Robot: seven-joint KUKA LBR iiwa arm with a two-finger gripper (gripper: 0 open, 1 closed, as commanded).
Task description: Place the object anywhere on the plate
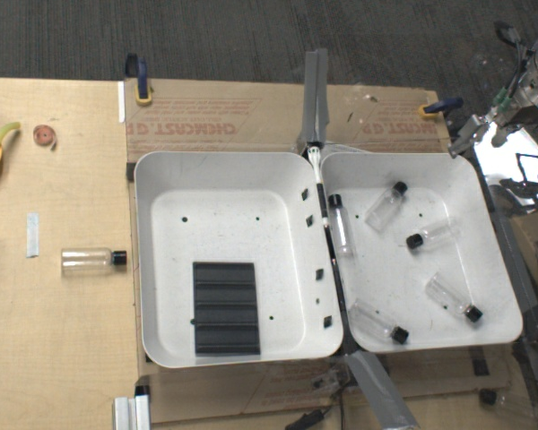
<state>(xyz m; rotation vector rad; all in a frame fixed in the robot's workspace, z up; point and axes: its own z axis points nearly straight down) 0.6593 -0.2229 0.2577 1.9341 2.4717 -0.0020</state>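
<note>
The bench (54,348) carries cardboard (251,119) printed "CHEMCAST GP", reading upside down. Left bin (152,240) holds a black ribbed plate (224,309) at 6 o'clock. Right bin (484,240) holds five clear black-capped vials (386,206) — scattered from 9 to 5 o'clock. Another vial (91,259) lies on the bench at 9 o'clock. The tool's state — cannot tell.

Upside-down red print "CHEMCAST GP" on the cardboard sheet (206,115) behind the bins.
</note>
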